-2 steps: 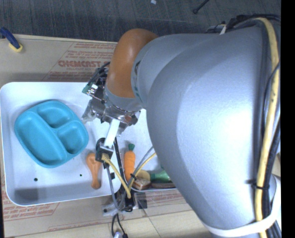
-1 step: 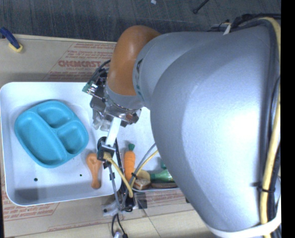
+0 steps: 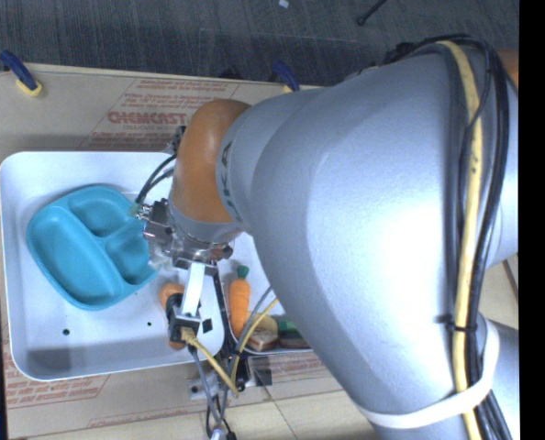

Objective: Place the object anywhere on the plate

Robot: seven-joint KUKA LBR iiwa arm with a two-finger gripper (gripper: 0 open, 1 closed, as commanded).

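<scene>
A blue plate (image 3: 82,246) with several compartments lies in the left part of the left white bin (image 3: 16,273). My gripper (image 3: 155,232) points down at the plate's right rim, under the orange wrist band (image 3: 204,168). The wrist covers its tip, so nothing can be seen held in it. An orange toy carrot (image 3: 239,305) with a green top lies just right of the gripper, near the bin's front right. A small round orange thing (image 3: 169,294) sits on the bin floor beside the plate's lower right edge.
A tan and brown food-like item (image 3: 267,335) lies by the bin's front right corner, next to the carrot. The big grey arm (image 3: 373,227) covers the right side of the bench. Bare bin floor (image 3: 71,337) shows in front of the plate.
</scene>
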